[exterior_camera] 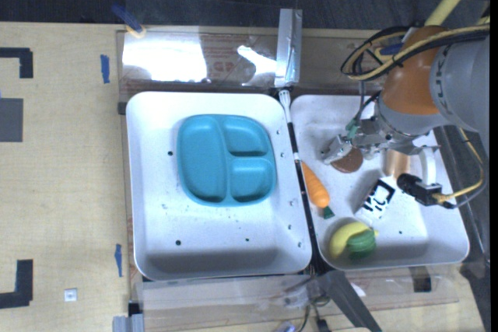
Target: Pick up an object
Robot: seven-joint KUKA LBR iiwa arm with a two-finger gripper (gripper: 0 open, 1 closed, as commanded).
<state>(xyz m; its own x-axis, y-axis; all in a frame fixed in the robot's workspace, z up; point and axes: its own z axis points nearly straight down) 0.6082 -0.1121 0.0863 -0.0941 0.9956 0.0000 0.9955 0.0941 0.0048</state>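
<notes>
Tabletop: pale wood tabletop [54,190] carrying two shallow white bins side by side, with a clear plastic sheet [202,54] propped behind them, likely as a backstop.
Left bin: left bin [148,245] holds a blue divided plate [227,158], lying flat near the centre and well apart from my reach.
Right bin: right bin [443,241] holds the loose pieces, a carrot [315,186] lying along the dividing wall, a yellow-and-green toy fruit [352,239] near the front wall, a small black-and-white printed item [378,198] between them, and a copper-coloured cylinder [396,163] standing just beside my wrist.
Candidate object: brown rounded piece [348,160] in the back half of the right bin, the one nearest my tool.
Arm: I reach in from the right, wrist tilted down toward that brown piece, cables trailing above.
Gripper: my gripper [342,147] sits low over the brown piece and appears to touch its top; I cannot tell whether the fingers are apart or together, and nothing is visibly between them.
Assessment: I judge the pick not yet secured; the object rests on the bin floor.
</notes>
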